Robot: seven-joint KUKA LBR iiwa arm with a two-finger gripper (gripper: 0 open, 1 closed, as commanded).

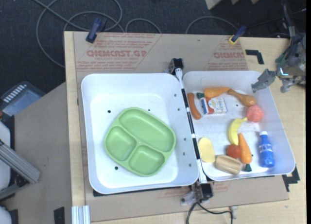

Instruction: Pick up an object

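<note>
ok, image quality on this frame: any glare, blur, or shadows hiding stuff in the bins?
Camera view: lighting is even and soft, with faint shadows. The left bin looks bright white but keeps its edges, and the green plate reads clearly. Toys in the right bin are sharp enough to tell apart, though the small carton's print is unreadable. The gripper at the right is slightly soft.

Likely a robotics lab — clamped board (146, 48), loose cables (73, 4), white bins (92, 121).
</note>
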